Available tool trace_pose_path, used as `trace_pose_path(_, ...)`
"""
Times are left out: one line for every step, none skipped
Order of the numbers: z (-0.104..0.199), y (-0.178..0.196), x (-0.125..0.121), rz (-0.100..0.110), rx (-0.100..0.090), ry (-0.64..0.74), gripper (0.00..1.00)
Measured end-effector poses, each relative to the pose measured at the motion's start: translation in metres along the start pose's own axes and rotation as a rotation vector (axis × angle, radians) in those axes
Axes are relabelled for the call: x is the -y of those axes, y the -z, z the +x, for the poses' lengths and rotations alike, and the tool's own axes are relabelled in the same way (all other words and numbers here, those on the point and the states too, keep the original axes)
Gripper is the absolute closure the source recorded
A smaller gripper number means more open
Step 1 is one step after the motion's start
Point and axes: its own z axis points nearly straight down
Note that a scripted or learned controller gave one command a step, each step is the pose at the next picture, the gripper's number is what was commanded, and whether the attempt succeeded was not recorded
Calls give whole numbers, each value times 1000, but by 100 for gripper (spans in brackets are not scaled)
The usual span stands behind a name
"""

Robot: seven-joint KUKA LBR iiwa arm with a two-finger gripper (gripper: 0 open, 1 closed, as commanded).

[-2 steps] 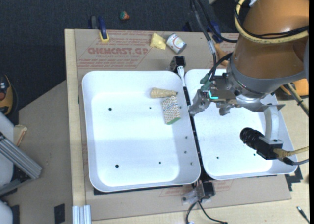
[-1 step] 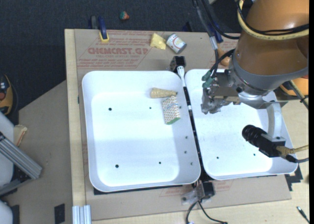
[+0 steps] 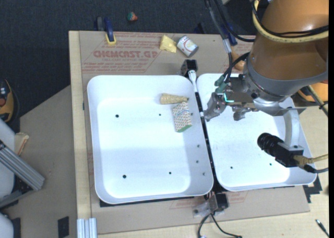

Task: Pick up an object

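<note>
Two loose items lie in the left bin (image 3: 109, 148), both in its upper right part as the camera sees it.

Item one: a tan cone (image 3: 173, 98), short, lying on its side with its length across the bin.

Item two: a patterned packet (image 3: 181, 117), white with a fine green print and longer than it is wide. It lies just below the cone at a slight tilt. Whether the two touch cannot be told.

The gripper (image 3: 213, 108) is over the left margin of the right bin (image 3: 245, 177), just beside the rims where the two bins meet. Both items lie to its left, on the other side of those rims. The packet is the nearer, at about the gripper's level, close to it but apart. The cone lies a little farther up. Whether the gripper is released or clenched cannot be told from this view.

Count: two bins, one cone, one packet, one gripper. On the bench (image 3: 125, 54) beyond the bins lie one yellow wedge (image 3: 168, 44) and one small box (image 3: 187, 46), side by side, and one blue clamp (image 3: 109, 31) at the far edge.
</note>
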Motion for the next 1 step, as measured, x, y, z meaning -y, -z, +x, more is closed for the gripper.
trace_pose_path(0,11,-1,-3,0,0,100)
